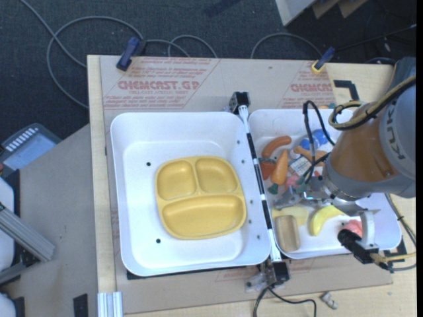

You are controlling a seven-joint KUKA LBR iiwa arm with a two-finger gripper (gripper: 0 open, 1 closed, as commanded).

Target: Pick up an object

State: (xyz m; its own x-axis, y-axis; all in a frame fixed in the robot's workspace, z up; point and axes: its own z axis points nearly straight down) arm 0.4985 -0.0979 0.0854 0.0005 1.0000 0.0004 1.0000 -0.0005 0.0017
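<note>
- Over the right bin (pixel 390 233), the arm (pixel 370 157) covers that bin's middle and far right corner, hiding what lies beneath.
- Left bin (pixel 125 197): a yellow divided tray (pixel 198 197) lies at its centre.
- Along the right bin's near edge lie a tan block (pixel 287 233), a banana (pixel 322 218) and a pink piece (pixel 353 228), half hidden.
- Toward its far left corner, an orange carrot (pixel 281 167) and sausage (pixel 275 145) lie among small, unclear items.
- Gripper (pixel 305 191): low over that clutter; open or closed, I cannot tell.

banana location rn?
In the camera view the banana lies in the right bin, near its front edge, between the tan block and a pink object.
</note>
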